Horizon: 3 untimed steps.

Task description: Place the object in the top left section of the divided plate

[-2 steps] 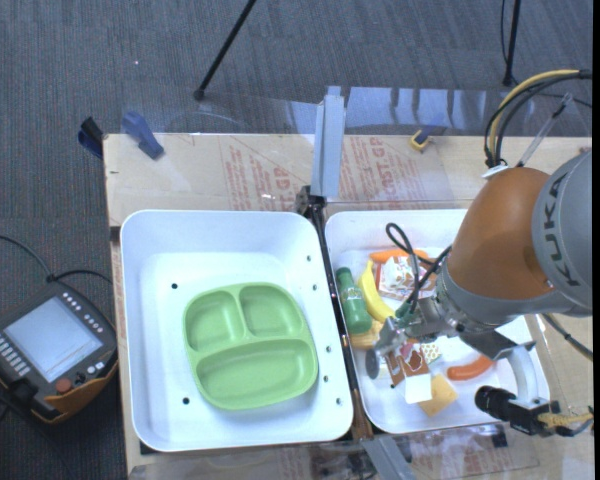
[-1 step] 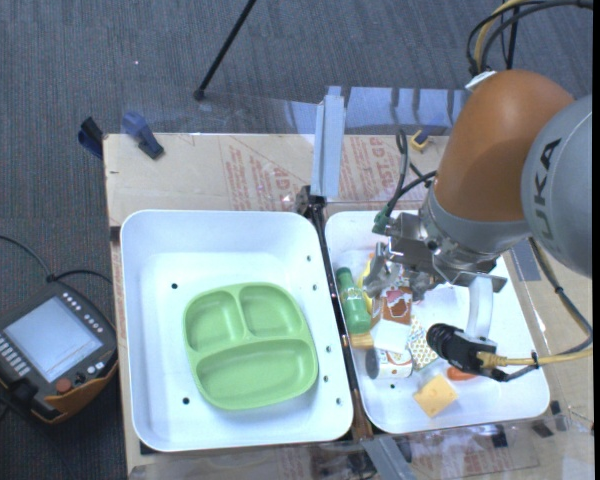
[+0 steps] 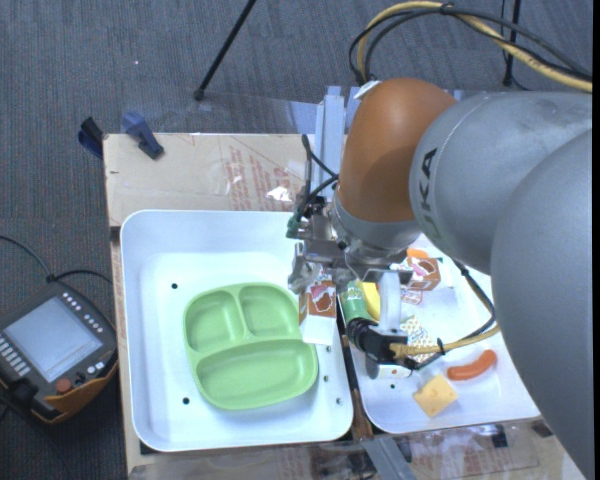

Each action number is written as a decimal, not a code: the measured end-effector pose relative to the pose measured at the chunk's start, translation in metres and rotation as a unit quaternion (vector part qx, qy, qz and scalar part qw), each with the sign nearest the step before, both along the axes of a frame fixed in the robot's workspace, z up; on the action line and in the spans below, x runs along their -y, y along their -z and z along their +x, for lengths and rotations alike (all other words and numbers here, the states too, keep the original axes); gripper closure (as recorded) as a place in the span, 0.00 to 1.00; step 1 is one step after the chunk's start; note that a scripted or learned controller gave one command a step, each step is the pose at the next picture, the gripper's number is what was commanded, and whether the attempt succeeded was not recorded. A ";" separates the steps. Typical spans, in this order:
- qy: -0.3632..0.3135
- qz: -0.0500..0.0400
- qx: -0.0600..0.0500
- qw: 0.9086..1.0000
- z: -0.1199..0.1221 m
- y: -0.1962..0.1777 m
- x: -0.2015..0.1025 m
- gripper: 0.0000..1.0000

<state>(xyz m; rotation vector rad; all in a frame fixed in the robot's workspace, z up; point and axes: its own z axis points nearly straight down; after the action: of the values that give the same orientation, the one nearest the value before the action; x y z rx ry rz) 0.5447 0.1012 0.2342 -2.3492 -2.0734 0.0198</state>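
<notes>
A green divided plate [image 3: 250, 358] waits in the left bin [image 3: 150, 258]; at its right edge the gripper [image 3: 318, 298] hovers with a small brown-and-white packet [image 3: 321, 303] seemingly pinched, apparently bound for the far-left section. Toy food [image 3: 435, 396] litters the right bin [image 3: 500, 398].

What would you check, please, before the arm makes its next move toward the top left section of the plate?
1. Green divided plate sits flat in the left bin: ok.
2. Top left section free of items: ok.
3. Hand over the left bin's right edge, beside the plate rather than above that section: not ok.
4. Object gripped in the hand: cannot tell; a small brown and white packet shows just below it.
5. Sausage and cheese wedge lie in the right bin, out of the path: ok.
</notes>
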 end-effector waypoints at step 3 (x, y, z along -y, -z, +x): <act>-0.114 0.001 0.002 0.993 -0.014 0.002 -0.144 1.00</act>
<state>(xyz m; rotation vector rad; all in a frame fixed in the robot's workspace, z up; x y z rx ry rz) 0.5308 0.2450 0.2324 -2.0986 -2.3304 0.0151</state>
